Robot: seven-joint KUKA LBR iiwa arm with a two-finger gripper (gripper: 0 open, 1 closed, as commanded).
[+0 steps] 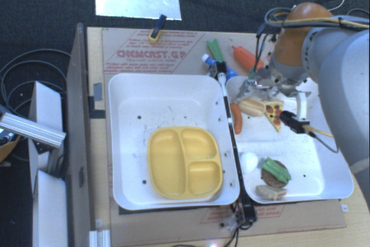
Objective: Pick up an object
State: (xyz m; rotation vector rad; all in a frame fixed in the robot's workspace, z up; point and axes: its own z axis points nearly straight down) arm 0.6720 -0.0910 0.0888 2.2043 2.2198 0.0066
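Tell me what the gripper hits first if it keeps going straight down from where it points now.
Probably the pale bread-like toy just under the gripper, beside the pizza slice; depth is unclear.

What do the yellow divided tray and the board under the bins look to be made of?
Yellow divided tray: likely moulded plastic, smooth and slightly glossy, with rounded compartment walls and soft highlights. Board under the bins: probably corrugated cardboard, matte tan, with red printed lettering.
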